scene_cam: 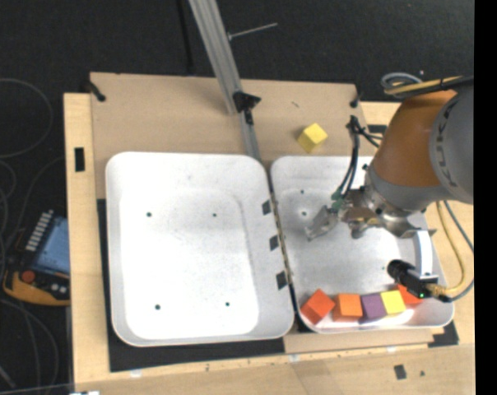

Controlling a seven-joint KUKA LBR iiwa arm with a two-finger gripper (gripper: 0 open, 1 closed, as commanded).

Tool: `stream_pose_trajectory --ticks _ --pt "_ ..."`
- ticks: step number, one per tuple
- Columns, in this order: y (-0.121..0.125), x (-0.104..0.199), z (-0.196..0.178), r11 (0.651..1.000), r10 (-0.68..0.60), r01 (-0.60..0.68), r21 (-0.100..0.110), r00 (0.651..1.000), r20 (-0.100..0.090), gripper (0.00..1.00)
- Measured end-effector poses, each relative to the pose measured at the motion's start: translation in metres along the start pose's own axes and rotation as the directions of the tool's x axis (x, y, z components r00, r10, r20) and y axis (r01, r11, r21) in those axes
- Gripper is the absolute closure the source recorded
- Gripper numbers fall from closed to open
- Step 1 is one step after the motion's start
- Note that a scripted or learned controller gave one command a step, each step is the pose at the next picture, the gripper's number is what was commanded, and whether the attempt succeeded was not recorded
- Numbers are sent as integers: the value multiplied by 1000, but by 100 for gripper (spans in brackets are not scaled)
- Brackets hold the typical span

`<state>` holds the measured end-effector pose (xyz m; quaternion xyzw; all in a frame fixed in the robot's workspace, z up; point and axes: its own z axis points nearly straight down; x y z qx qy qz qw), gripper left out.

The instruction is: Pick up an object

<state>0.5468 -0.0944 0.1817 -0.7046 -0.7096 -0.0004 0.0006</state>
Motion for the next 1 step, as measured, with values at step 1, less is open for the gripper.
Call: stream_pose_trajectory --ticks 1 --pt "-56 -59 -92 1000 12 -12 -10 1000 6 0"
